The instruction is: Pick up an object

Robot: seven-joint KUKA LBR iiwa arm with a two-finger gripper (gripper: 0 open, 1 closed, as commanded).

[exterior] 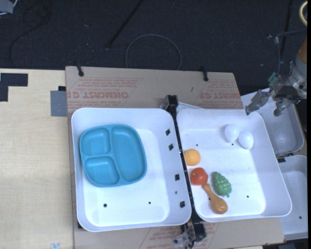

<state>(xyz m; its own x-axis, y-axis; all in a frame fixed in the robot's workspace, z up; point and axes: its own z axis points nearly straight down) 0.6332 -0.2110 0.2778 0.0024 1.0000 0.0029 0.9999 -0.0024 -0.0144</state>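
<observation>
The right bin [272, 191] holds several small items. Two white egg-shaped pieces [231, 133] [245, 139] lie near its far right corner. An orange ball [192, 156] and a red tomato [199, 176] sit by its left wall. A green bumpy piece [222, 184] and a tan drumstick-shaped piece [215, 200] lie toward the front. My gripper [266, 104] hangs above the bin's far right corner, beyond the eggs, open with nothing between its fingers.
The left bin [155, 211] carries a blue divided plate [113, 154]. A black clip strip [177, 160] runs along the seam between the bins. A grey tray [287, 134] stands right of the right bin.
</observation>
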